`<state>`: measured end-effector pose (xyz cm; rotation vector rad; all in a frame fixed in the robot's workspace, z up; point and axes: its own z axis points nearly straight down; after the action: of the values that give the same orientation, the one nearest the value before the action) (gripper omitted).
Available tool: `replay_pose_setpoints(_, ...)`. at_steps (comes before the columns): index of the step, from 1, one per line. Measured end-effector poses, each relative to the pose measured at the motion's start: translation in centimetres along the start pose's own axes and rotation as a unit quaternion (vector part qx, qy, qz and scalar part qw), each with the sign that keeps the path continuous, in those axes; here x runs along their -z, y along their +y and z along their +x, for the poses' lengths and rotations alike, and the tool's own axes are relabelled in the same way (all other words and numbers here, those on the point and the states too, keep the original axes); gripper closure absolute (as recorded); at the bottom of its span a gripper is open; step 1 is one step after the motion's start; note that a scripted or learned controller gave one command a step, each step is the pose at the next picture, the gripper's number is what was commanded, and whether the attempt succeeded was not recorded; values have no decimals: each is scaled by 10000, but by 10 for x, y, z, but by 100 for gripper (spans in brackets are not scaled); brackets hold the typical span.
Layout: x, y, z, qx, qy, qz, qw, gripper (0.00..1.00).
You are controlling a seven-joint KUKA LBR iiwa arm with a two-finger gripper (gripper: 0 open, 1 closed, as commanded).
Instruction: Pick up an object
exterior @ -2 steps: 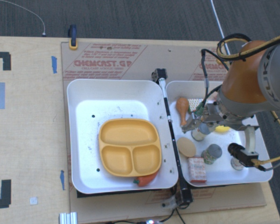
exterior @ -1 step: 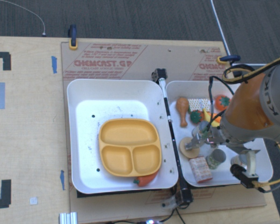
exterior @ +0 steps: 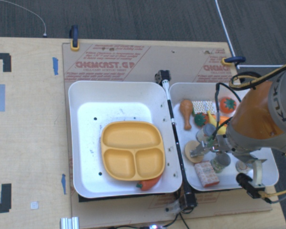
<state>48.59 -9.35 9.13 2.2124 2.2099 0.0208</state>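
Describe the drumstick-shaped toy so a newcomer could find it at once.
Start at the right-hand white bin, the one the arm reaches over. Near its top left corner lies the drumstick toy, beside the divider between the bins. It alone is brown and club-shaped: a fat rounded end tapering downward to a thin shank.

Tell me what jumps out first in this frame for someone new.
The yellow divided plate sitting in the left bin, with a red-orange item poking out under its near edge. Then the grey-and-orange arm over the right bin, its gripper low among toy foods such as a drumstick and a tomato.
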Motion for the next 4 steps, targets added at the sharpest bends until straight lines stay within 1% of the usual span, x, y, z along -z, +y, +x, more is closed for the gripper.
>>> replay_pose_setpoints(3,0,0,1,-3,-8,-3,10000,0)
replay_pose_setpoints(4,11,1,0,-8,-26,-29,10000,100)
